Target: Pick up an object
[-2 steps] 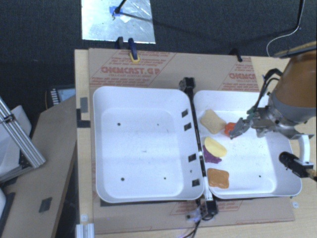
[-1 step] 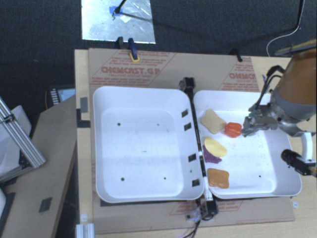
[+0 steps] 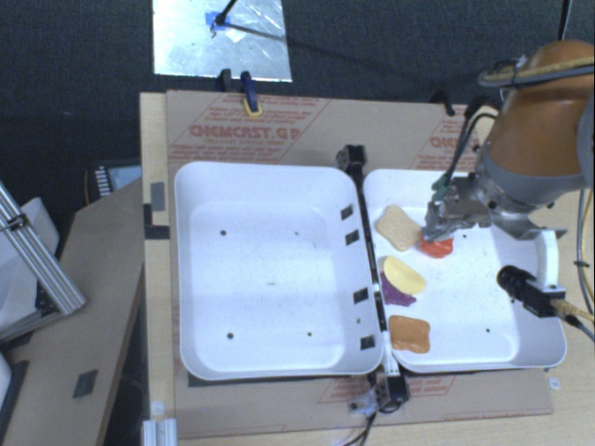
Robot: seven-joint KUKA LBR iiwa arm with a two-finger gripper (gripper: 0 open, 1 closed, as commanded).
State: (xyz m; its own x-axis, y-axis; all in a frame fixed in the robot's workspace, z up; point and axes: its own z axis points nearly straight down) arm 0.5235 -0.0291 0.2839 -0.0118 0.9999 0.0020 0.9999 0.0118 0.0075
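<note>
We see two shallow white bins side by side on the worktop (image 3: 279,124). The left bin (image 3: 270,268) stands next to the right bin (image 3: 483,314), with a black divider strip (image 3: 364,249) running between them.

The arm (image 3: 539,128) reaches in from the right, its orange band at the top right, and the gripper (image 3: 444,230) is lowered into the upper part of the right bin. Directly beneath it lies a red object (image 3: 438,246), which seems to touch the tips, though from this slant we cannot tell whether the jaws are open or closed, nor whether the red piece sits between them.

Just to the left of the gripper lies a tan, bread-like piece (image 3: 398,227). Below that, near the divider, a yellow piece (image 3: 405,275) rests partly over a purple piece (image 3: 398,296). Further down, close to the bin's lower left corner, lies an orange-brown piece (image 3: 410,334). A black part (image 3: 522,288) juts over the right side of the bin.

A silver sheet (image 3: 223,24) lies beyond the worktop at the top.
</note>
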